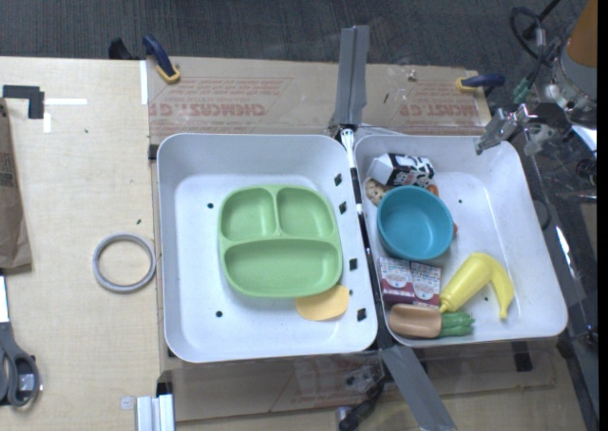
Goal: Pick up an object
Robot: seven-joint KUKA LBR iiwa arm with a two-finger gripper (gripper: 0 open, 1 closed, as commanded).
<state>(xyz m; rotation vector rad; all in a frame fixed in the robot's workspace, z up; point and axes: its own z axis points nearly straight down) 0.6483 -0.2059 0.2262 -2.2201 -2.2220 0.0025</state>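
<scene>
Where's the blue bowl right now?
The blue bowl sits in the right bin, near its left wall, just below the black-and-white toy and above the red packet.

Green divided plate [280,240]; blue bowl [415,222]; yellow banana [478,282]; black-and-white cow-patterned toy [403,171]; white bins [180,258]; grey tape ring [124,261].

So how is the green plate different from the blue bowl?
The green plate is flat, squarish and split into three compartments; the blue bowl is round, deep and undivided. The plate lies in the left bin beside one yellow piece, the bowl in the right bin crowded among toys. Both sit open side up.
</scene>
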